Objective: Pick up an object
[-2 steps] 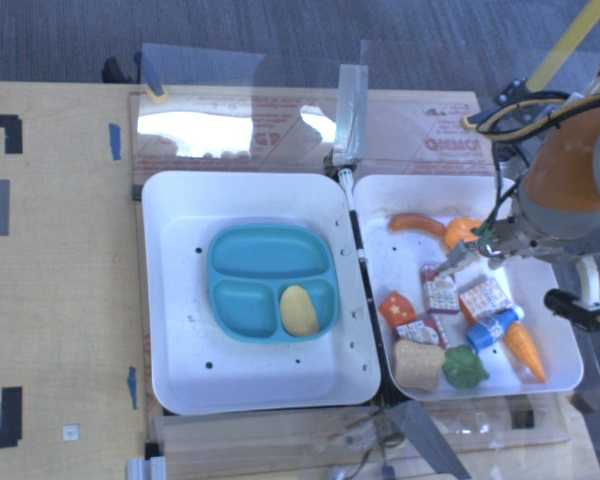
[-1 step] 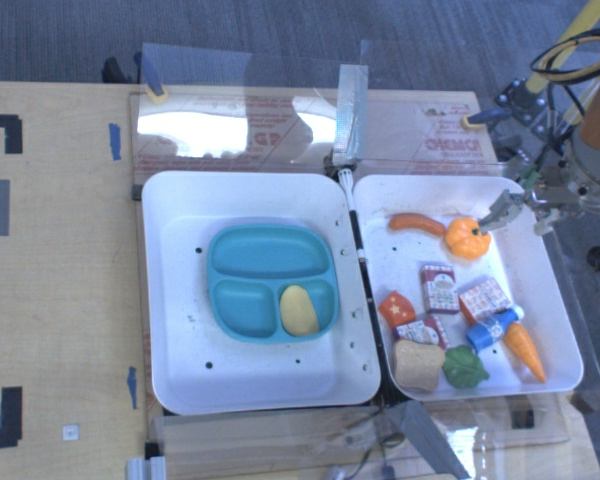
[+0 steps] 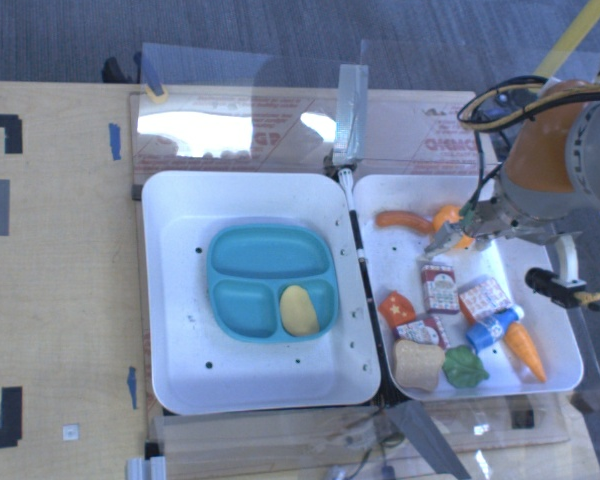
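Hovering over the right bin (image 3: pixel 570 363), perhaps touching an orange toy (image 3: pixel 447 217).

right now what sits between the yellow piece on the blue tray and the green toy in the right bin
In the camera view, between the yellow piece and the green toy lie the bins' rims and a tan bread-like piece.

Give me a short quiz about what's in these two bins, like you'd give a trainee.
1. True or false: the yellow lump lies in the blue tray.
2. Which bin holds the carrot: A left, B right?
3. Fill in: the gripper hovers over the ___ bin.

Key: 1 true. 2 B. 3 right.
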`<action>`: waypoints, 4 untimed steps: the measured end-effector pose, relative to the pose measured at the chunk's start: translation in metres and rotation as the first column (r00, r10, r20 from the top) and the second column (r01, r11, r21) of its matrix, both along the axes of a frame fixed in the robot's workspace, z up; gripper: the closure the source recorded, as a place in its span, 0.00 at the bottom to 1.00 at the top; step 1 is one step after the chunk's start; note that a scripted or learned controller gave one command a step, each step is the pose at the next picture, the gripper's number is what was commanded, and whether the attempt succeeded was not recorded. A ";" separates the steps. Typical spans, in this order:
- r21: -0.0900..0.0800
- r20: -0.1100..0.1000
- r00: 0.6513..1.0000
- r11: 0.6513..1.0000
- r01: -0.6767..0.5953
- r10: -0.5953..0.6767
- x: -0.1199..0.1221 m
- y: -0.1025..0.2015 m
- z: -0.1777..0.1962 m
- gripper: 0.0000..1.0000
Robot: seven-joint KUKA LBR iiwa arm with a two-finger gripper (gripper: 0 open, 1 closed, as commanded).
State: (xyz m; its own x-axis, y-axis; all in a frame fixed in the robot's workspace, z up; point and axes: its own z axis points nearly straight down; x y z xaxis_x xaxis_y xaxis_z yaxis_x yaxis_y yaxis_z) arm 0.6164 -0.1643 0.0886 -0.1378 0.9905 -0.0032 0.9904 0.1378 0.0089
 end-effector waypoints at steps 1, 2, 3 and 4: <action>0.001 0.001 0.996 0.996 0.094 -0.094 0.017 0.022 0.082 0.00; 0.001 -0.003 1.000 1.000 -0.017 0.017 0.012 -0.019 -0.001 0.00; 0.001 -0.002 0.969 0.969 0.247 -0.247 -0.009 -0.041 0.093 0.00; 0.001 -0.001 0.987 0.987 0.158 -0.158 0.031 0.005 0.000 0.00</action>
